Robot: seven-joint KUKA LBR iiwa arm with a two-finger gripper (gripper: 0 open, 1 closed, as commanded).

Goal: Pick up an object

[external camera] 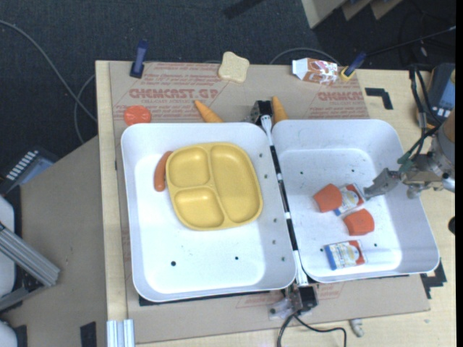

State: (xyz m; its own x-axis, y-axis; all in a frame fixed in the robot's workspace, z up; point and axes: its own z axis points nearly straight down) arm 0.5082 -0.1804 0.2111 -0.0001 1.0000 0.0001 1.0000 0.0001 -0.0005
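One claw reaches in from the right edge of the right-hand shallow white bin, its dark tip low over the bin floor; whether its tips stand apart or together I cannot tell, and nothing can be seen clamped in it. Just beside that tip, to its left, lies the nearest candidate for picking, a small red-and-white printed packet partly tucked against an orange-red rounded block. So the target lies leftward and slightly toward the near side of the bin, a short reach away. A second orange-red chunk sits just nearer the camera, and below it a flat white-and-blue packet with an orange patch, its long axis running roughly left to right along the bin's near wall.

Counted, that gives four loose items in the right bin: two orange-red pieces and two packets.

The left-hand white bin holds one yellow three-compartment plastic plate and one red-orange sausage-shaped toy touching its left rim.

On the cardboard-covered tabletop behind the bins lie one tan bread-slice toy, two orange carrot-like pieces, one small red disc and one crumpled printed wrapper
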